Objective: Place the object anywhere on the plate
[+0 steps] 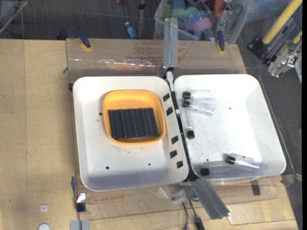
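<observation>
Tubes [199, 103] (clear, hard to count) lie in right bin [249, 123].

You see two white bins [124, 171] touching side by side on the wooden bench [33, 128]. Behind them stands a clear tub [201, 8] of coloured toys, with a small blue bottle [130, 31] near it.
</observation>
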